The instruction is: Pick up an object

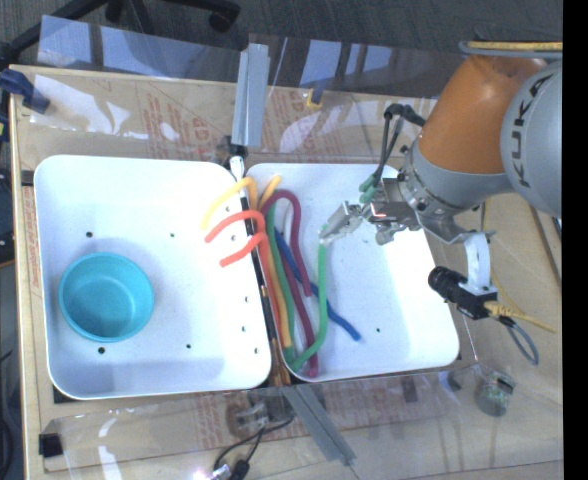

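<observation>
So the arm [494, 118] comes in from the right and hangs over the right bin [414, 338], with its jaws [346, 220] close above the top end of the green rope [322, 288]. A bundle of coloured ropes [286, 268] lies along that bin's left wall, and the yellow and orange ends spill over into the left bin [154, 198]. A blue bowl [106, 296] sits upright low on the left in there.

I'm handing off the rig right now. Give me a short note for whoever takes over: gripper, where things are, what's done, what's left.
Gripper: above the right bin, near the top of the green rope; nothing visibly held, finger state unclear.
Ropes: coloured bundle draped over the divider between the bins, mostly along the right bin's left side.
Blue bowl: in the left bin, untouched.
Done: no pick yet.
Left: grasp an object and lift it.
</observation>
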`<state>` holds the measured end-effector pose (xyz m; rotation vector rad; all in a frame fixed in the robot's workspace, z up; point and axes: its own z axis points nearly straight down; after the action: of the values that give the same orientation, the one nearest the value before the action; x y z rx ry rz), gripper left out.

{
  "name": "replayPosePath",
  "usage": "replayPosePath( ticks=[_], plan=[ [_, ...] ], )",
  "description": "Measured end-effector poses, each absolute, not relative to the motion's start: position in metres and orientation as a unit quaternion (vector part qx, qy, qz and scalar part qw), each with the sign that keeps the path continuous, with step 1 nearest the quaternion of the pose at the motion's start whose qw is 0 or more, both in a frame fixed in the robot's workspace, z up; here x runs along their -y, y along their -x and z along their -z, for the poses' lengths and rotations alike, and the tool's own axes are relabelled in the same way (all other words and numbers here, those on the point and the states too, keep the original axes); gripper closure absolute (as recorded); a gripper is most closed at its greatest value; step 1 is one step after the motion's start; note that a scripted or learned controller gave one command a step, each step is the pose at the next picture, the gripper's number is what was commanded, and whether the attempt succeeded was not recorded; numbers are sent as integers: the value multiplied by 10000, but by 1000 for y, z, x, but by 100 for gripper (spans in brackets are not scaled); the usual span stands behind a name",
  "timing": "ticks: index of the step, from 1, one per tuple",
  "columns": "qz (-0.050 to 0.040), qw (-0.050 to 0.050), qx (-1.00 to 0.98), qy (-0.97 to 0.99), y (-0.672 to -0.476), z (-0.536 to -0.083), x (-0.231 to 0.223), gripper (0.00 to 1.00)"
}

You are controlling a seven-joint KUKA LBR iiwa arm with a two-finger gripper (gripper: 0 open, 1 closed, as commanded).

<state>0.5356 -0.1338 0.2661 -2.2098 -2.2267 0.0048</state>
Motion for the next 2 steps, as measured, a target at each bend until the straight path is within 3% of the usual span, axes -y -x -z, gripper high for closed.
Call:
replayPosePath(
  ticks=[1,2],
  plan=[
    [-24,22,6952,7188,-566,-194,144,0],
    [5,-26,7210,6930,-574,-94,146,0]
  ],
)
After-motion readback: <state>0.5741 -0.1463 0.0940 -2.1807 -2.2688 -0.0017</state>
